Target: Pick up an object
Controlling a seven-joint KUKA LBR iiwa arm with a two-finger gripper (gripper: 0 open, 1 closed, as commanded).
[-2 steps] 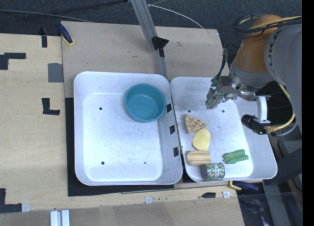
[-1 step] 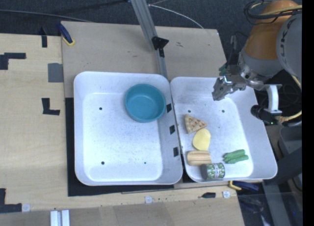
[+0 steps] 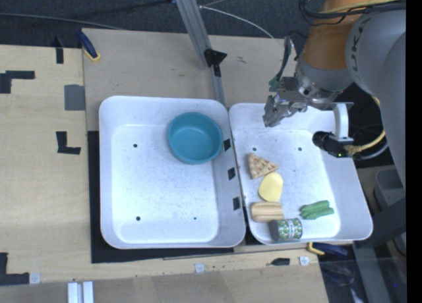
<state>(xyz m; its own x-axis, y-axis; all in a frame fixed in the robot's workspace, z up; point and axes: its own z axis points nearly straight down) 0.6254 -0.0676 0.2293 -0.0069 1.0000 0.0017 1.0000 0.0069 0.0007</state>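
My gripper (image 3: pixel 271 119) hangs over the far left part of the right bin (image 3: pixel 343 183), fingers pointing down with nothing visible between them. Nearer the front of that bin lie a tan waffle-patterned wedge (image 3: pixel 261 165), a pale yellow chip-shaped piece (image 3: pixel 271 188), a tan cylinder like a bread roll (image 3: pixel 266 212), a small green-labelled can (image 3: pixel 287 229) on its side and a green pod (image 3: pixel 316 209). The wedge is the closest to the gripper, a short way in front of it. A blue bowl (image 3: pixel 194 137) stands upright in the far part of the left bin (image 3: pixel 125 183).
A grey metal post (image 3: pixel 198 25) slants up from between the two bins at the back. The arm's orange band (image 3: pixel 339 28) and grey body take up the upper right. Cables and a black fitting (image 3: pixel 330 142) hang over the right bin's right side.
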